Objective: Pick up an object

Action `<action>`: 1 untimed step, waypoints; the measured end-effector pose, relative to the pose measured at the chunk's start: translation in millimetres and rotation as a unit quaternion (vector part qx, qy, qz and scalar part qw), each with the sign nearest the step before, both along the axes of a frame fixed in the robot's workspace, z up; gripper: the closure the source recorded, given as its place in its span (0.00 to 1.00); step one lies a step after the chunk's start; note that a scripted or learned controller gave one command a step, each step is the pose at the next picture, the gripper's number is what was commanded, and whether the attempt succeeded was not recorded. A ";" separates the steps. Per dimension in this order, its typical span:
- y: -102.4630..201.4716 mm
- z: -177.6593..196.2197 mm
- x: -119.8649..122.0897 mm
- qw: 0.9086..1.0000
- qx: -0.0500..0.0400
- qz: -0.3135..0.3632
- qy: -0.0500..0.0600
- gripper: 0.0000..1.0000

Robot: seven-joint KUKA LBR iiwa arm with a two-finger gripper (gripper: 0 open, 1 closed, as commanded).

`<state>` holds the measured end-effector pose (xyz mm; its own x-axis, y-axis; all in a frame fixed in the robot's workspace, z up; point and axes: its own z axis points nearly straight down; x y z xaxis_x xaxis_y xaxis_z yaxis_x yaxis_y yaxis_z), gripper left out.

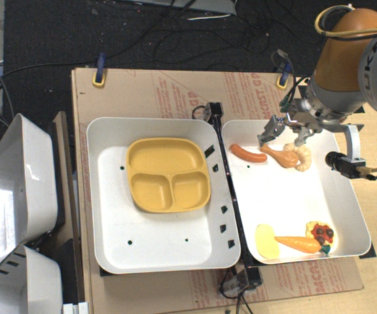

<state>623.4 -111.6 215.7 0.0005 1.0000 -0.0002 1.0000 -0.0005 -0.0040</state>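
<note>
1. The gripper is hovering at the right bin's twelve o'clock edge, its fingers spread wide with nothing between them.
2. The chicken drumstick is lying just at six o'clock from it, long axis running nine to three.
3. The sausage is sitting at the gripper's eight o'clock, touching the drumstick's tip.

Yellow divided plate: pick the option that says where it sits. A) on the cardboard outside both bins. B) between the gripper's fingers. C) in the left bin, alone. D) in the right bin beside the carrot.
C: the yellow divided plate lies flat in the left bin, while the carrot and the other toy foods lie in the right bin, where the gripper hovers.
</note>
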 end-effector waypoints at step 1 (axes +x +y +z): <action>-5.6 -45.9 -4.1 1.000 0.000 -0.001 0.000 0.00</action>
<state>619.3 -117.2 169.9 0.0016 1.0000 -0.0001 1.0000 -0.0016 -0.0046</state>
